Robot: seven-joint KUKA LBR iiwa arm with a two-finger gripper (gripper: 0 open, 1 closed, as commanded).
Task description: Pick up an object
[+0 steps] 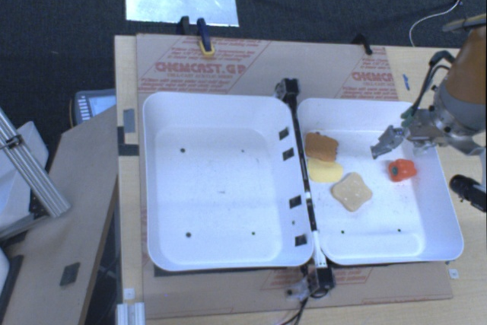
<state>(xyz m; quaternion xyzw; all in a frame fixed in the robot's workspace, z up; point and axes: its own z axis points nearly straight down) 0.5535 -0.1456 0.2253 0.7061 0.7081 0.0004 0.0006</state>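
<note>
We see the gripper (389, 141) over the right bin (437, 240), reaching in from the right; how far its fingers are apart we cannot tell, and nothing shows between them. Just right and slightly nearer sits a small red-orange object (402, 170) on the bin floor, close to the gripper tip but apart from it. Further left lie three more items near the divider: a brown piece (322, 146) at the far side, a pale yellow piece (326, 173) touching its near edge, and a beige lump (351, 192) just right and nearer. The left bin (163, 240) sits alongside, both on a brown board (228, 65) on the bench.
</note>
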